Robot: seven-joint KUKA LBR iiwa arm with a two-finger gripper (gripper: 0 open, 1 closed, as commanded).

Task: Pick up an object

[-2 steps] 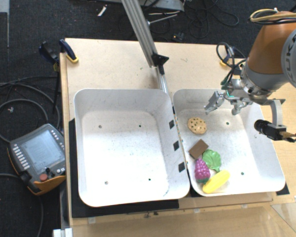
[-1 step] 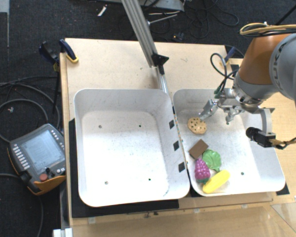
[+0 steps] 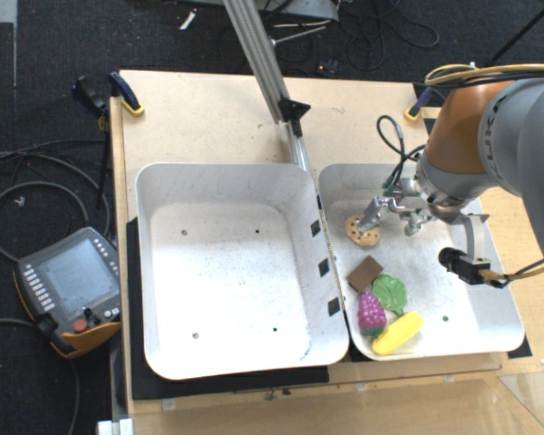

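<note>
Cables trail across the dark floor at far left, where your teach pendant (image 3: 70, 284) lies beside the worktop (image 3: 208, 120), its screen washed out and unreadable. Moving right, the left bin (image 3: 163, 184) sits on the pale worktop, its floor showing scattered specks too small for you to identify. An aluminium strut (image 3: 258, 48) slants down from the top edge, its upper end cut off, and ends near the seam between the bins. In the right bin (image 3: 490, 329), a round cookie (image 3: 363, 231) lies near the left wall. Below it a brown block (image 3: 365, 273) lies just above a green leafy piece (image 3: 391, 291), purple grapes (image 3: 372, 312) and a yellow corn cob (image 3: 398, 333), these three clustered and touching. The gripper (image 3: 394, 209) hangs over the bin just right of the cookie; its fingers blend into the metal fittings, so you cannot tell how they are set. The arm (image 3: 490, 143) is cut off at the right edge, hiding part of the bin's far wall.
</note>
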